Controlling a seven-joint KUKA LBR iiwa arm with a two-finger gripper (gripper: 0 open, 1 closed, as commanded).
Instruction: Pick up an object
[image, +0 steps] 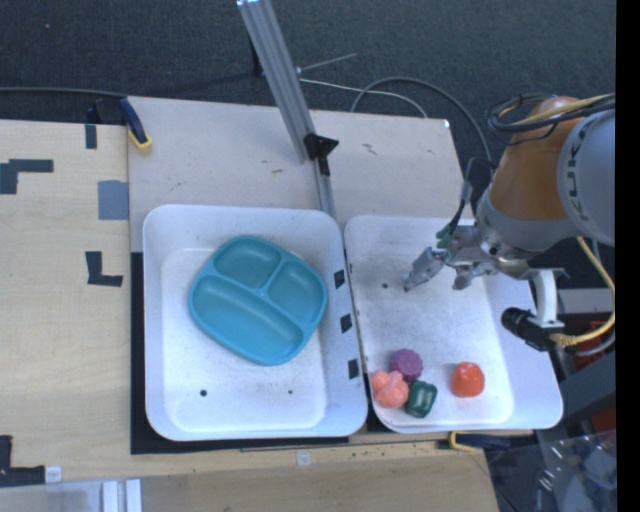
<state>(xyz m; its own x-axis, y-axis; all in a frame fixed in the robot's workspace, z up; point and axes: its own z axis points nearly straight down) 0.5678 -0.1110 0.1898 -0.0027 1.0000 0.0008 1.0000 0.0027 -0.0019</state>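
The gripper hangs with fingers spread and nothing between them over the right bin, well above the purple toy.

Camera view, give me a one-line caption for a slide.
KUKA arm's open claw hovers over the right bin above four small toys; a blue divided plate lies in the left bin.

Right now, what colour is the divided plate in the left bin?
Light blue; the divided plate shows clearly in the camera view.
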